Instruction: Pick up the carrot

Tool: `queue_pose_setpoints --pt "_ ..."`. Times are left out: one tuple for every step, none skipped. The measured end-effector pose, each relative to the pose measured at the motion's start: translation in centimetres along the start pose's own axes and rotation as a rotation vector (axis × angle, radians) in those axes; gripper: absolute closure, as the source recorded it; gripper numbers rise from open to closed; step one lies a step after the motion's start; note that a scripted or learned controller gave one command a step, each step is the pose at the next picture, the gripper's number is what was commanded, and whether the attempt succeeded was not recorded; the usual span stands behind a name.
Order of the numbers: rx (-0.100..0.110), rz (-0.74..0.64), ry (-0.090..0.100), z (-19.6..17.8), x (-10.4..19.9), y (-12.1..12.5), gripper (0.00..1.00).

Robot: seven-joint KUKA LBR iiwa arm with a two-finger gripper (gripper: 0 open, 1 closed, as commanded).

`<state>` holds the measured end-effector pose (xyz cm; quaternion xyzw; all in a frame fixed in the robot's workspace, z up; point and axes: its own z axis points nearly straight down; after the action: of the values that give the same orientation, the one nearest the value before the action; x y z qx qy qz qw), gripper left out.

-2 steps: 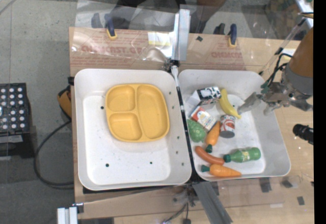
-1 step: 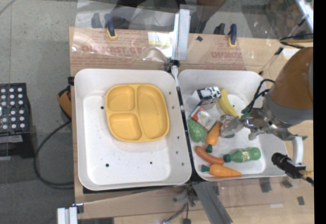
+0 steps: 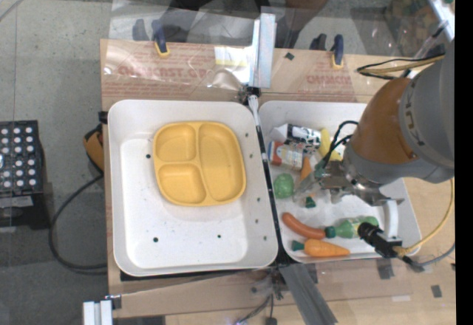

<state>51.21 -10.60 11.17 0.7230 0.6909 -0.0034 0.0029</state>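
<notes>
Since the carrot sits right against the near wall of the right bin, there's barely any finger room on that side. Looks like light, stiff, slick plastic, so I'd pinch mid-body. Farther in, the gripper hangs over the bin's middle; can't tell its state.

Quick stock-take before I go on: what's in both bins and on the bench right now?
Bins: 2, white, side by side on the bench; left bin, right bin.
Divided plate: 1, yellow, three compartments, in left bin.
Carrot: 1, orange with green top, right bin's near edge.
Sausage: 1, reddish-orange, just above the carrot.
Green round item: 1, right bin's left side.
Green bottle: 1, beside the sausage.
Small packages: several, mixed colours, right bin's far part.
Arm: 1, grey with orange band, over right bin.
</notes>
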Motion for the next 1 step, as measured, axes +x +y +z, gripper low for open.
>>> queue_pose_setpoints --pt "0.006 0.0 0.004 -0.81 0.13 -0.1 1.0"
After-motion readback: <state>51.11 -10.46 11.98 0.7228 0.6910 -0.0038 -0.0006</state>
